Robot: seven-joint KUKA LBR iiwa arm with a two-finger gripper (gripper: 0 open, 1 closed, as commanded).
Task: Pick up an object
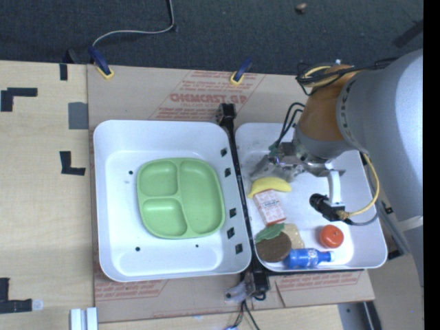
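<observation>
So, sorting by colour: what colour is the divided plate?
Light green, seen clearly in the camera view.

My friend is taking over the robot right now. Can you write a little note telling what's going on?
Tool: low in the right bin, just above the banana; it holds nothing I can see.
Right bin: banana, snack packet, brown round item, blue bottle, orange round item.
Left bin: green divided plate.
Done: nothing lifted yet.
Left: grip one object, probably the banana, and raise it.
</observation>
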